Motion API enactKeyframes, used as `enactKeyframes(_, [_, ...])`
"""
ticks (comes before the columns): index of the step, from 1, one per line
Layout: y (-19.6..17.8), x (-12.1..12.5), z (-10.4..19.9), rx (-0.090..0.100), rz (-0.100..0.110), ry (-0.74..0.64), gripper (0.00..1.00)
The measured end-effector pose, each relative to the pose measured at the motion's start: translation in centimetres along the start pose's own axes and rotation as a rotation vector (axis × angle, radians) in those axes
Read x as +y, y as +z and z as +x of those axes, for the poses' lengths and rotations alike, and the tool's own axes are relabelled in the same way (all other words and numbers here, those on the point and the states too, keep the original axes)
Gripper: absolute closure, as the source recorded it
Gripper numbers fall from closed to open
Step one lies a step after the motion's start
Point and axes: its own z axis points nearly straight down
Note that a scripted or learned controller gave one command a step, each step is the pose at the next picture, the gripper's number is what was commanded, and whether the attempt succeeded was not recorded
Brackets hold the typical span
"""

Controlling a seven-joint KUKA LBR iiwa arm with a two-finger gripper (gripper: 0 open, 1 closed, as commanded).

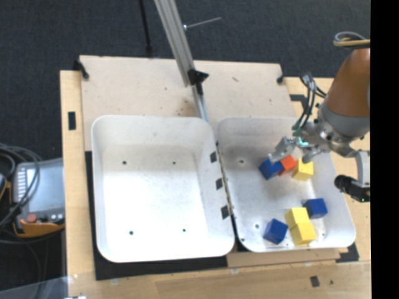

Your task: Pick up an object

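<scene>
A robot gripper [293,149] hovers over the right white bin [249,136]; whether it is wide or narrow cannot be told. Just below it, an orange block [288,163] sits between a blue block [270,169] and a yellow block [303,170].

The scene is viewed by one fixed camera, mounted above the bench [174,86] and tilted downward at a slant, so that the far edge of the bench is seen toward the top of the frame and the near edge toward the bottom. Both white bins are taken in whole: the left bin [112,136] and the right bin [246,136], side by side at mid distance. Dark carpet [75,17] is included beyond the bench. The arm [349,92] is cut off by the frame's right side.
</scene>
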Motion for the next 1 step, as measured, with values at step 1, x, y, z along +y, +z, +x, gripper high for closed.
enactKeyframes(1, [-0.24, 0.09, -0.03, -0.001, -0.005, 0.001, 0.00])
